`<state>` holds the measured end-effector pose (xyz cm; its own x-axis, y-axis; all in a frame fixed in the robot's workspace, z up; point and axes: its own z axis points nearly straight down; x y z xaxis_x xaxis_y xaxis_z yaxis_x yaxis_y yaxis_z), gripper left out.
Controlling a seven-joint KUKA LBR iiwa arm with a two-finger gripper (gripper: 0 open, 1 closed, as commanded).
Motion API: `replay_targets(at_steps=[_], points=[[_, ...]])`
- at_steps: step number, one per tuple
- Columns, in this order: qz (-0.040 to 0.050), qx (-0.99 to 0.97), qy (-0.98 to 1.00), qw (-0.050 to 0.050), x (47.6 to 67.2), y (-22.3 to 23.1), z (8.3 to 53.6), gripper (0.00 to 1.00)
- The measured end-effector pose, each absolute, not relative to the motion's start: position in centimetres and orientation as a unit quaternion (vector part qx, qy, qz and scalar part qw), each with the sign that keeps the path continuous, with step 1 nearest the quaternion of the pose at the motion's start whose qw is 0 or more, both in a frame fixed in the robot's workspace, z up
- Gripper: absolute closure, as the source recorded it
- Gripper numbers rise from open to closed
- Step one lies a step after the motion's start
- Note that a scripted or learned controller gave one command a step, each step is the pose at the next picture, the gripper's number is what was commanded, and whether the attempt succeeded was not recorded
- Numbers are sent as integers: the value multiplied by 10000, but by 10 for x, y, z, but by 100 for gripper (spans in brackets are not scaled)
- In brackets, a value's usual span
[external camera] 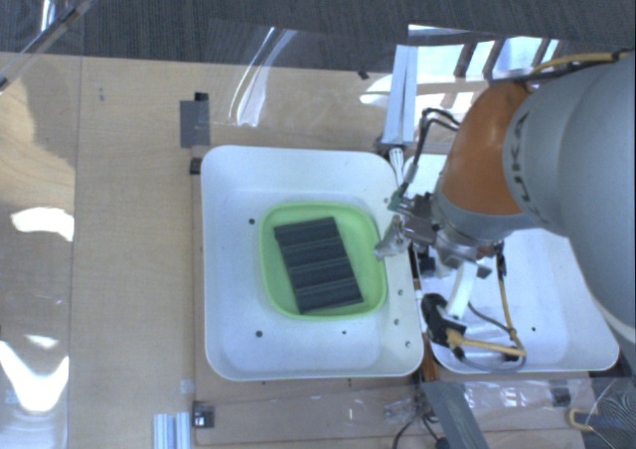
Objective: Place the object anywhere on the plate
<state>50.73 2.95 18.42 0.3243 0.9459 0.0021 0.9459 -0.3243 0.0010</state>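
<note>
**Dark ribbed block lies on the green plate**

The object, a dark grey block [318, 265], is flat and rectangular, and its top has wide ridges running across it, so it looks like a ribbed pad. It lies on the green plate [270, 256], a little turned, with its long side going from upper left to lower right. The plate is square with soft rounded corners and a raised rim, and its surface is smooth and slightly glossy.

The plate stands in the middle of the left bin [231, 268], a shallow white tray of smooth plastic with rounded corners. The right bin [588, 338] has the same white material and is mostly covered by the arm.

The gripper [400, 230] is at the border between the two bins, just beside the right rim of the plate and apart from the block. It has nothing visible in its hold, and I cannot tell if it is open or closed.

The table [129, 238] is of pale wood with a matte surface.
</note>
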Motion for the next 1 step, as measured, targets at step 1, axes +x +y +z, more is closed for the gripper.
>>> replay_targets(at_steps=[1], points=[[-20, -8183, -5748, -11, 523, 19, 185, 0]])
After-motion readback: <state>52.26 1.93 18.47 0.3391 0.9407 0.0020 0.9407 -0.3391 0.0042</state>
